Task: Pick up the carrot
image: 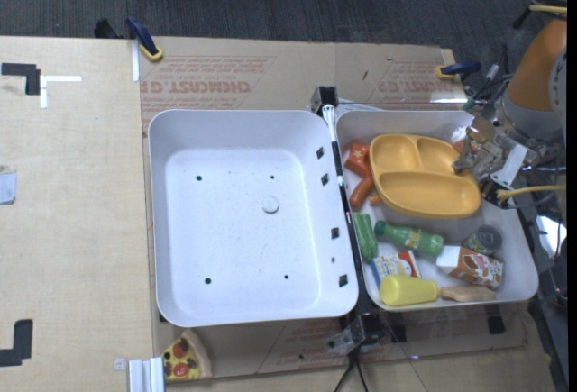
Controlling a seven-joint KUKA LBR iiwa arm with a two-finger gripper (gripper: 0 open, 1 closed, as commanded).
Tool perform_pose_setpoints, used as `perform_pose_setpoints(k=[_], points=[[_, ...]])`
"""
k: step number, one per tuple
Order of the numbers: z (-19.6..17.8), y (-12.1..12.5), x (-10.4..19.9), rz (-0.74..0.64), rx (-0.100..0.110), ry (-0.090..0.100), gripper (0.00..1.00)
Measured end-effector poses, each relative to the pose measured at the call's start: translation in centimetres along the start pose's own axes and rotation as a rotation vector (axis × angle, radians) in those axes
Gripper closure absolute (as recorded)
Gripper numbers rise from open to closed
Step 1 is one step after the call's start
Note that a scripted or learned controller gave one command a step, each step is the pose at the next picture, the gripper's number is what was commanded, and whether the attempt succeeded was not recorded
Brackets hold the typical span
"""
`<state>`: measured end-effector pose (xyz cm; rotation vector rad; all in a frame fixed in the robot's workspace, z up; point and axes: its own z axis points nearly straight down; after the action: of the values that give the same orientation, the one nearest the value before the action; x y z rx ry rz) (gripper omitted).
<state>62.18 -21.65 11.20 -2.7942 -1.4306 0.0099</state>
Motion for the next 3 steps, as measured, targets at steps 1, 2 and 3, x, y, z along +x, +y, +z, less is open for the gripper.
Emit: perform_pose_setpoints(k=[1, 2, 3], points=[[-0.8, 0.0, 0.0, 0.0, 0.004, 0.0, 1.0], [-1.6, -0.1, -0.1, 0.0, 0.008, 0.0, 1.0], [2.3, 1.9, 2.5, -0.481, 0.02, -0.006, 1.0]])
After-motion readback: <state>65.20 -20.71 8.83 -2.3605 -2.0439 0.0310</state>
